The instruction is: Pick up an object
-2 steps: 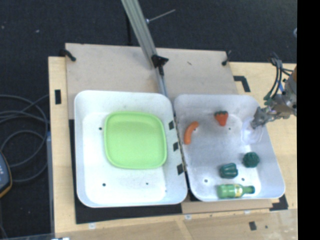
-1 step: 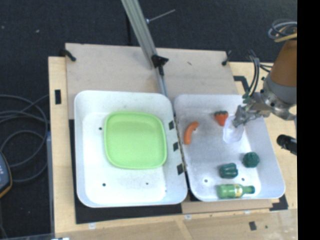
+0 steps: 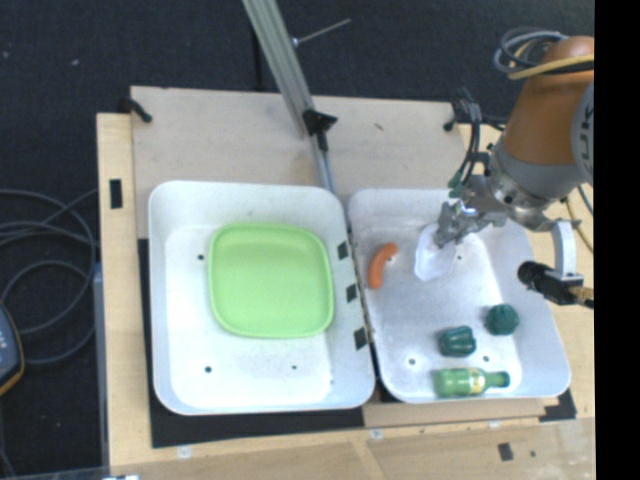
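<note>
- While the gripper [image 3: 452,220] hangs at the right bin's [image 3: 400,208] upper middle, whether it grips cannot be told.
- A clear cup [image 3: 432,259] lies just below it.
- An orange piece [image 3: 380,265] lies left of the cup.

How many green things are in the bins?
4. A light green plate lies in the left bin. In the right bin: a dark green pepper, a dark green lump, and a green bottle near the front.
</note>
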`<state>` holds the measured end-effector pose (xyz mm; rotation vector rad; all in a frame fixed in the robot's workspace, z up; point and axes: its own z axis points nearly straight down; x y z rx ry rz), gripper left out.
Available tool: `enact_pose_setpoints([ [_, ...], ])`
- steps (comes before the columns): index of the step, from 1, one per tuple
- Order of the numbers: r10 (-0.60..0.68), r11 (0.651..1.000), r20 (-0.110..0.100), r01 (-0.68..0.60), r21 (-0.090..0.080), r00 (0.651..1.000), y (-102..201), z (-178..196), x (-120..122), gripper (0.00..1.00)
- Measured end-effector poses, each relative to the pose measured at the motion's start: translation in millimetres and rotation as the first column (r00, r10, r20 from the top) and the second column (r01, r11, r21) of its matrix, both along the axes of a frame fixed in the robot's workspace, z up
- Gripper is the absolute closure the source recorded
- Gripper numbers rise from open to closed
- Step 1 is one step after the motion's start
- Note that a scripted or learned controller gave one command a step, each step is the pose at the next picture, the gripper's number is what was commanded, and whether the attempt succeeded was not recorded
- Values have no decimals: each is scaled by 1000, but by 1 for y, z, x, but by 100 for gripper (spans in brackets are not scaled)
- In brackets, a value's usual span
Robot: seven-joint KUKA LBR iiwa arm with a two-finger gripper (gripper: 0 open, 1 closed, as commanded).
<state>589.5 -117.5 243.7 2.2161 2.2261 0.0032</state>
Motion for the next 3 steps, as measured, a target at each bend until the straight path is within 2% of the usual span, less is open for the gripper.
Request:
enact_pose_setpoints([
  [1, 0, 1000, -2, 0, 0, 1000, 52, -11, 9, 100],
  [3, -1, 1000, -1, 1, 0, 1000, 144, -2, 12, 100],
])
